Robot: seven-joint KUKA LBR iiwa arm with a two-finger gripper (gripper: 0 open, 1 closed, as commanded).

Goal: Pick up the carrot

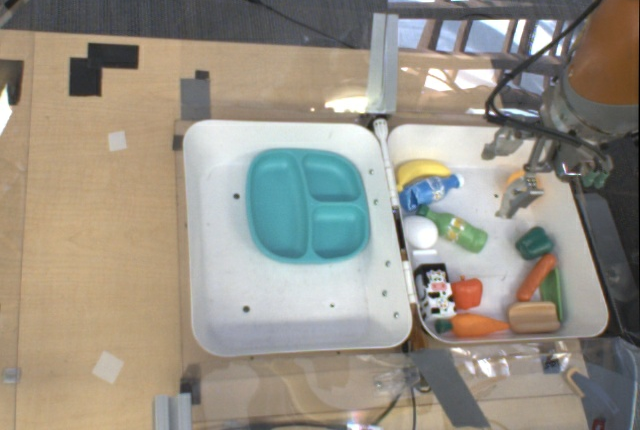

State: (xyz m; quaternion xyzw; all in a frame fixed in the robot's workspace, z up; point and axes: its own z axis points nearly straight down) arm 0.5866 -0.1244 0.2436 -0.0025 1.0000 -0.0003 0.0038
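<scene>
Two orange carrots lie in the right bin [592, 248]: one carrot [537, 276] slants by the right wall, another [480, 325] lies along the front edge. Around them are a green pepper [534, 241], bread loaf [533, 317], bottle [455, 229] and banana [420, 169]. The gripper [520, 193] hangs above the bin floor (jaws slightly apart, holding nothing). The left bin [230, 308] carries one smooth teal divided plate [307, 204].

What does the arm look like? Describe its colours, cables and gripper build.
The arm enters from the right with a broad orange band above a grey wrist section. Black cables loop around its left side. Below the wrist sits a compact grey metal gripper with two slim fingers, over the right bin.
</scene>
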